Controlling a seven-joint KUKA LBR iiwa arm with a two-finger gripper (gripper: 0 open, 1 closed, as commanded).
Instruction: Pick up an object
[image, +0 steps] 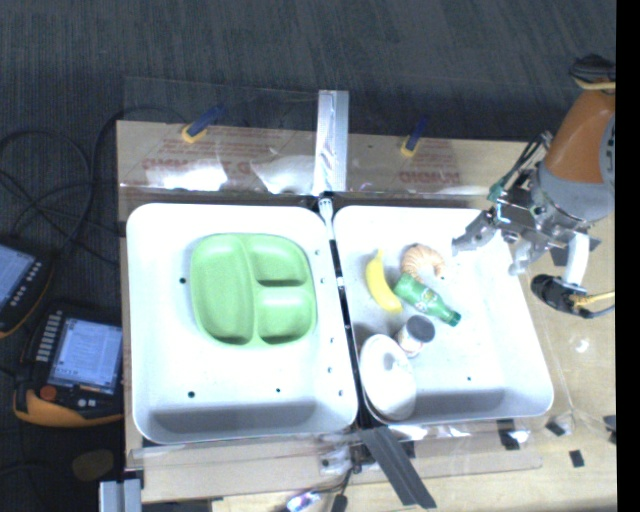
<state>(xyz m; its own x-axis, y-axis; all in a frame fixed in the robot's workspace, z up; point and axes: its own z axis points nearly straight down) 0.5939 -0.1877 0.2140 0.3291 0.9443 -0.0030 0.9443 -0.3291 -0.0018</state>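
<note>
White bins: two seen side by side; right bin (500, 330) is taken as landmark.
Gripper (492, 243): seen over the right bin's upper right rim, fingers spread apart, nothing held between them.
Green bottle (427, 299): lying tilted near the bin's centre.
Banana (380, 284): just left of the bottle.
Pink-orange object (421, 260): above the bottle, touching it.
White lidded bowl (387, 374): at the bin's lower left corner.
Green divided tray (253, 287): in the left bin.
</note>
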